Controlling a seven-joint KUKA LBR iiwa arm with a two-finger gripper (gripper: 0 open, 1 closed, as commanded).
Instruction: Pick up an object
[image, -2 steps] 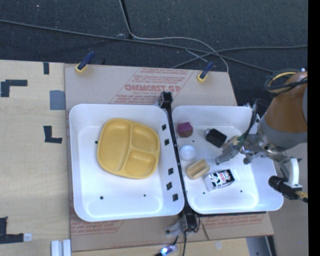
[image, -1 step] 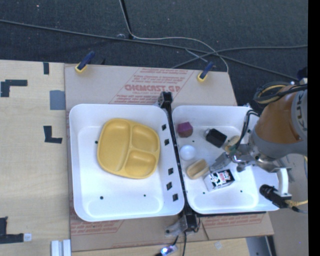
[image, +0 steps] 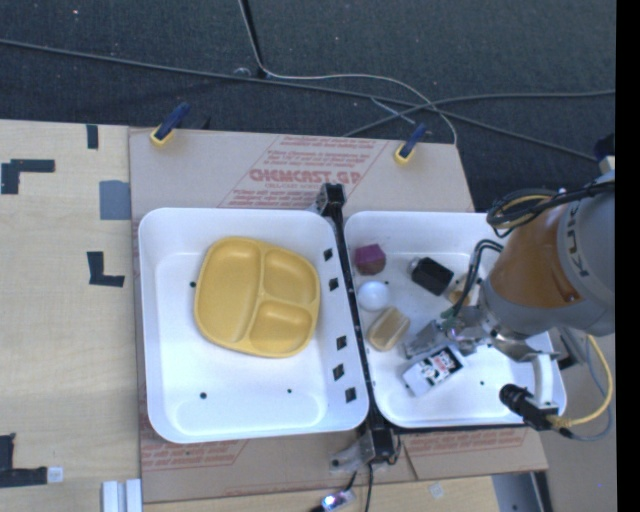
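Two shallow white bins sit side by side on a brown cardboard sheet (image: 300, 170) laid over the counter (image: 60, 300), which is pale wood with dark tape marks. Two clamps with blue handles (image: 170, 122) hold the sheet along its far edge.

Left bin (image: 160, 390): one yellow plate (image: 257, 296) with three compartments, lying flat toward the far half of the bin, nearer the divider than the left wall.

Right bin (image: 470, 405): five loose items.
- A small purple block (image: 370, 258) near the far-left corner, just beside the divider.
- A white ball (image: 373, 294) directly in front of the block, close to it.
- A tan block (image: 388, 328) just in front of the ball, tilted, near the divider.
- A black block (image: 432, 275) toward the middle of the far half, apart from the others.
- A white card-like object with dark and red markings (image: 432, 370) in the near half, lying at a slant.

The arm (image: 545, 270), grey with an orange band, enters from the right and reaches over the right bin. The hand (image: 440, 338) is low over the middle of that bin, between the tan block and the right wall, immediately above the white card-like object and appearing to touch or overlap its far end. Whether the hand is spread, closed, or gripping anything cannot be told; its tip is lost against the clutter beneath it. No item is visibly lifted clear of the bin floor.

Black cables (image: 400, 95) run across the dark floor beyond the counter.
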